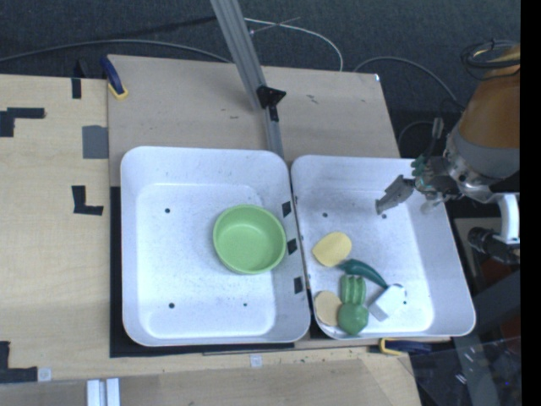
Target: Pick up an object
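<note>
My gripper [411,199] hangs over the far right part of the right bin [439,260]. Its fingers stand apart, open, with nothing between them. Below it, toward the bin's front, lie a yellow lump [331,248], a dark green pepper [364,270], a green ribbed piece [352,289], a green ball [352,318], a pale yellow disc [325,304] and a small white block [386,302]. A green bowl [249,239] sits upright in the left bin [152,227].
A grey pole [241,41] slants down to the divider between the bins. Cables lie on the dark floor behind the bench. The objects in the right bin are crowded at its front left corner.
</note>
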### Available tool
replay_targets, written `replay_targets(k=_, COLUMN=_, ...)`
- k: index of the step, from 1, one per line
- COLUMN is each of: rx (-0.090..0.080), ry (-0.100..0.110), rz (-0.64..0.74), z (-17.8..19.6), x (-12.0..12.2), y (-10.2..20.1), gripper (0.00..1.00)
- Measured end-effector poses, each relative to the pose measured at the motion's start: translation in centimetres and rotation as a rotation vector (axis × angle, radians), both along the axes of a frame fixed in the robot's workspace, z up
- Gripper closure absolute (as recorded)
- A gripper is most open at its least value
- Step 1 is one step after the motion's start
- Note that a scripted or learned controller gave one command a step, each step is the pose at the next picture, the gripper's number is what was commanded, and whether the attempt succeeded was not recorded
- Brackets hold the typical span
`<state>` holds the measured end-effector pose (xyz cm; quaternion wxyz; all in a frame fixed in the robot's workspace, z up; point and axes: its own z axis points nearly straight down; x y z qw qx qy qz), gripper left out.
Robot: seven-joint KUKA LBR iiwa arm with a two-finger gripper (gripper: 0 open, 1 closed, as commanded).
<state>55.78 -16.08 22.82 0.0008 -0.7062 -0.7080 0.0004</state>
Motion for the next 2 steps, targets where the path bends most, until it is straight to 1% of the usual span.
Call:
replay_targets(k=1, rx=0.0, ry=0.0, rz=-0.001, z=0.0, x=0.0, y=0.0, gripper=0.0)
replay_targets(k=2, rx=0.001, ry=0.006, rz=-0.001, z=-6.3, x=-0.4, y=0.6, gripper=0.0)
